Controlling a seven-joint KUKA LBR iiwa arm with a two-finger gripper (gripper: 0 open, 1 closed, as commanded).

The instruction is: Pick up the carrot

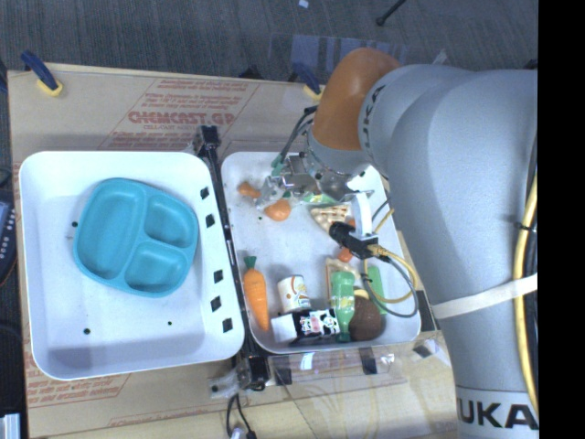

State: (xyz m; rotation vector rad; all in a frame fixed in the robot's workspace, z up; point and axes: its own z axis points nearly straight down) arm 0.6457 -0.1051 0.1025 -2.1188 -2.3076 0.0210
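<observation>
Carrot (256, 296) lies along right bin's (239, 174) left wall, near front. Tool (285, 183) low over bin's far end; finger state cannot tell.

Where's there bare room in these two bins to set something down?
Left bin: bare floor all round the blue plate, widest along the near edge. Right bin: one open patch mid-floor, between the carrot, the cup and the gripper. Its near and right sides are crowded with toys, and the arm hangs over the far end.
</observation>
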